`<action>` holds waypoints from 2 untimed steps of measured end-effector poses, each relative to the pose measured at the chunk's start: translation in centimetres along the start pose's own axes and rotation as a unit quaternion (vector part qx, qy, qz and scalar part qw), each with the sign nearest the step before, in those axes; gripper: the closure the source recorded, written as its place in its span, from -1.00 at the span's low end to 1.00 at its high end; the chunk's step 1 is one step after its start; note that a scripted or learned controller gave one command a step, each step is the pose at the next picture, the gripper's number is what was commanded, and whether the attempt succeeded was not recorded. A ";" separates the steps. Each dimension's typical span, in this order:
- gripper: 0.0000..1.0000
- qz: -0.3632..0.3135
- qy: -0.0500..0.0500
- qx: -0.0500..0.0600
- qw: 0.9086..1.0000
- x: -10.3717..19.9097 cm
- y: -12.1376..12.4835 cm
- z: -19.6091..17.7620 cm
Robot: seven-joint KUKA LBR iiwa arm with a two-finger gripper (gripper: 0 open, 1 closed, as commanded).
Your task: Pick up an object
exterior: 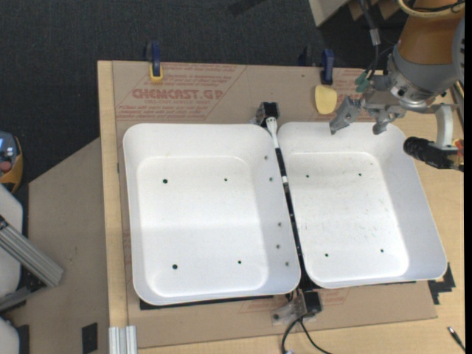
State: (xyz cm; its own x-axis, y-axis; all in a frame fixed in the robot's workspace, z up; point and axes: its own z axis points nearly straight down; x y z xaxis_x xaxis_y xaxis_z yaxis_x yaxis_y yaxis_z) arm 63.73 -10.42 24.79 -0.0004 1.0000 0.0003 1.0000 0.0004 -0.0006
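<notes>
Above right bin (413,198) rim, gripper (360,123) fingers spread

Arm (435,21) cut off by the top and right edges above the orange band. Far rim of the right bin (354,198) partly hidden behind the gripper (359,124). Pale yellow object (325,99) beyond that rim too small to identify. Round metallic thing (6,157) cut by the left edge. Cable (299,330) running off the bottom edge. Print on the board (177,93) only partly legible.
</notes>
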 end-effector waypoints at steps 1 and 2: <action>-1.00 0.003 0.001 0.006 1.000 -4.2 -0.6 16.9; 1.00 0.001 -0.001 -0.002 1.000 -4.0 -0.1 14.8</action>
State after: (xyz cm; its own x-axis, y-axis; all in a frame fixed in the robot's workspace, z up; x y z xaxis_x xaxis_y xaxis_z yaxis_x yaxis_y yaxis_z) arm 63.61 -14.46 9.98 0.0015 1.0000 -0.0014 1.0000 -0.0015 0.0030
